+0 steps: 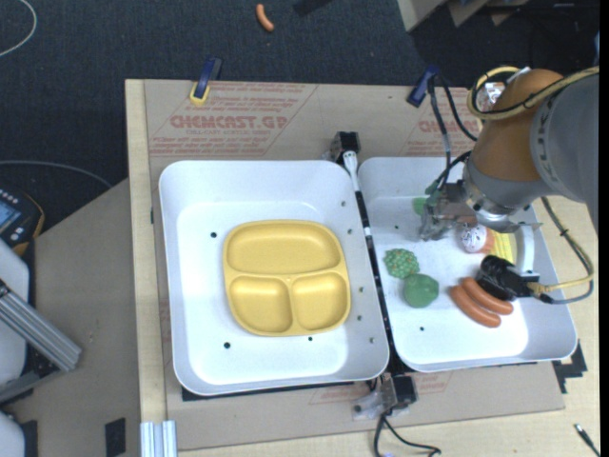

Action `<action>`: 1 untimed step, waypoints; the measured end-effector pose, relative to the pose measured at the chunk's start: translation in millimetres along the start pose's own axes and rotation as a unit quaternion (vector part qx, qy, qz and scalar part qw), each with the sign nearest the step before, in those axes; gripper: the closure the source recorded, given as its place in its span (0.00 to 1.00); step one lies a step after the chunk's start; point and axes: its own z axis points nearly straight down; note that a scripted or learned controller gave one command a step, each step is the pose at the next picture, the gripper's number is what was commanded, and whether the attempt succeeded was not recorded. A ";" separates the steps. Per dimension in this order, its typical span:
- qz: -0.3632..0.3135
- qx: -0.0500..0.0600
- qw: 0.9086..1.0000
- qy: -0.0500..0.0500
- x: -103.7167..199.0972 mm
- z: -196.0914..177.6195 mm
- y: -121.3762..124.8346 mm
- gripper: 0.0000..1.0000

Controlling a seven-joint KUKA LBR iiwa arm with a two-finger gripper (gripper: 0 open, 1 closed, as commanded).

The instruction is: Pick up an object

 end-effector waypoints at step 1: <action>-0.001 -0.004 1.000 -0.001 1.7 -43.5 -0.2 1.00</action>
